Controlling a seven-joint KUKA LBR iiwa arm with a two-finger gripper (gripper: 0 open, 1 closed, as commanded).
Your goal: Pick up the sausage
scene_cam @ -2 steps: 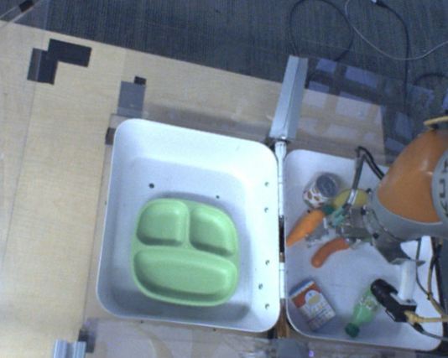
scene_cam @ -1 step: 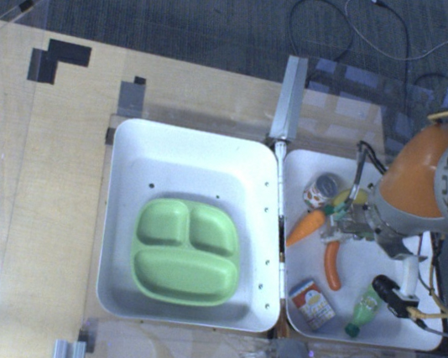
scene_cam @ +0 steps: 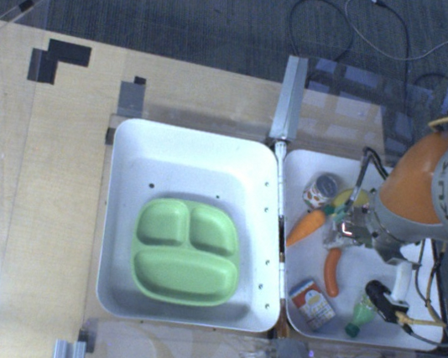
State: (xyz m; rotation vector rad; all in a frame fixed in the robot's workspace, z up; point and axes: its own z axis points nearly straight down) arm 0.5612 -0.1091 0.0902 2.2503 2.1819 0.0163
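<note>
The sausage (scene_cam: 331,272) lies untouched on the right bin's (scene_cam: 281,252) floor, nearer than the carrot (scene_cam: 307,226). Just beyond the sausage hovers the pincer (scene_cam: 346,229); whether spread or pressed together, I cannot tell. Grasp and lift remain.

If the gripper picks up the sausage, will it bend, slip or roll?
The sausage looks like a smooth, glossy, rounded toy, so it is probably stiff and light. Its slick curved surface might slip from a grasp, and it may roll sideways if nudged.

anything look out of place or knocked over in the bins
Nothing looks spilled or damaged. The green plate sits flat in the left bin; the sausage, carrot and carton lie loose in the right bin.
</note>
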